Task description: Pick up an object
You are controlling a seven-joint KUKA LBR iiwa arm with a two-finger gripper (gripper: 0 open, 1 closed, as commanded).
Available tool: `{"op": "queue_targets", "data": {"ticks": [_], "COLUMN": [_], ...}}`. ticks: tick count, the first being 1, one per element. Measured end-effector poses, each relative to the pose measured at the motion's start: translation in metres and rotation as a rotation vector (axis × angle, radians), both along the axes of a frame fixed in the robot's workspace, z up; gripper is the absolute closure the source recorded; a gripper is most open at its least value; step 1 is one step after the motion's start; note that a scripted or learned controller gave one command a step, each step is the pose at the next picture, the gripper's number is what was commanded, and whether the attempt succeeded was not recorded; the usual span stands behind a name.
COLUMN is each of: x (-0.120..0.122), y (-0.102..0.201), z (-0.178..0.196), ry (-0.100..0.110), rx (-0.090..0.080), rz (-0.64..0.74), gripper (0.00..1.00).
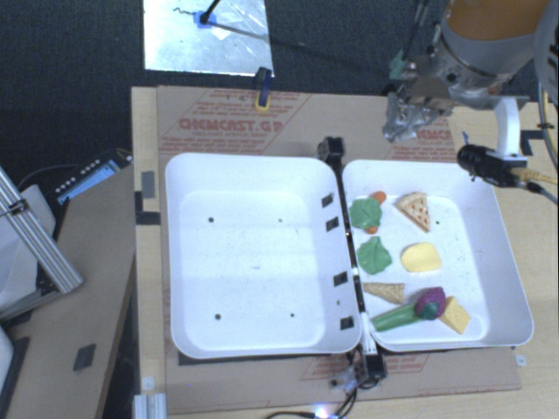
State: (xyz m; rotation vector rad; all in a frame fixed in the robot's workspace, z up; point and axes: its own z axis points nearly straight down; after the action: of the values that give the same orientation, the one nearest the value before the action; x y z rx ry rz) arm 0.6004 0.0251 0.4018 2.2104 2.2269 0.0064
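Note:
My gripper (406, 127) hangs above the far edge of the right bin (502, 260), with nothing between its fingers. Below it in that bin lie a pizza slice (415, 209), a green piece with an orange tip (366, 214), a green leafy piece (375, 255), a yellow round piece (421, 257), a tan wedge (384, 291), a green and purple vegetable (410, 311) and a yellow cheese block (455, 316). The pizza slice is the nearest to the gripper.
The left bin (253, 251) adjoins the right one along a black-clipped divider (345, 234). Both rest on a cardboard sheet (227, 116). A shiny plate (205, 24) lies at the back and a metal rail (39, 243) stands at the left.

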Motion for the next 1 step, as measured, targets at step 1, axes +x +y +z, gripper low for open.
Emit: {"op": "queue_targets", "data": {"ticks": [1], "x": [-0.0142], "y": [0.0679], "z": [0.0367], "ry": [0.000], "rx": [0.003], "rz": [0.004], "gripper": [1.00]}}
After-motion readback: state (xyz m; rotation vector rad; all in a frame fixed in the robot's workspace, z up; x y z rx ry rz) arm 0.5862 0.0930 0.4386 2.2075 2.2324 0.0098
